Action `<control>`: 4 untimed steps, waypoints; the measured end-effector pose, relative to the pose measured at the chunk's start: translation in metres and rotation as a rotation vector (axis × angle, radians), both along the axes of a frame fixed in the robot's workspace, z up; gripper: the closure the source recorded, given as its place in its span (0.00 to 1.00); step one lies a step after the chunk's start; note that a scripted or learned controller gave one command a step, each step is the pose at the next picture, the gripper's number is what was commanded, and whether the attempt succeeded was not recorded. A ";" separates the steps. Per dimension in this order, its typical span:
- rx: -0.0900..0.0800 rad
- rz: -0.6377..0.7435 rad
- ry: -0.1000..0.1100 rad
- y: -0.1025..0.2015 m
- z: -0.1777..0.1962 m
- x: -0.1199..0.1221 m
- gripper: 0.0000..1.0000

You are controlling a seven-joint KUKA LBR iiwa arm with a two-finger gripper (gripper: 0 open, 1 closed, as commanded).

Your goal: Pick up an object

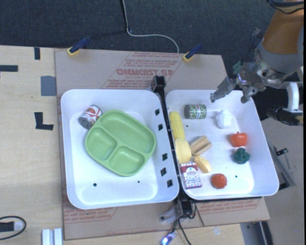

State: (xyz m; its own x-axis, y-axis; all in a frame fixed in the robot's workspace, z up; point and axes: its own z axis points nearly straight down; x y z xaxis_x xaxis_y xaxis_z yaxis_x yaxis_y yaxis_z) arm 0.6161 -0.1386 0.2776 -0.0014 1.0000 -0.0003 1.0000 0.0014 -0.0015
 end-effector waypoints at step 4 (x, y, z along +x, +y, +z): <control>-0.001 0.002 0.000 0.154 0.115 -0.132 1.00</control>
